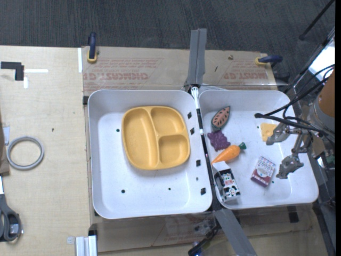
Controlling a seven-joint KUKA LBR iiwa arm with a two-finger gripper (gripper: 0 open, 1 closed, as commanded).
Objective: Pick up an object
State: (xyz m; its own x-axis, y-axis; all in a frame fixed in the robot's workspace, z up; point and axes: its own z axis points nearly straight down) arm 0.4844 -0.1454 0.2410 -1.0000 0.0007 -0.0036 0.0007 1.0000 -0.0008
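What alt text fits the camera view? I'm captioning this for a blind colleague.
A gripper hangs open over the right white bin, near a small red packet, with a toy carrot, purple grapes, watermelon slice and milk carton alongside. The left bin holds a yellow divided plate.

Divided plate (pixel 156 137) in left bin (pixel 101 164). Right bin (pixel 303 193) holds rest: grapes (pixel 218 140) just left of carrot (pixel 228 153), watermelon slice (pixel 220 117) behind carrot, milk carton (pixel 227 184) before it, packet (pixel 263 170) right of it.
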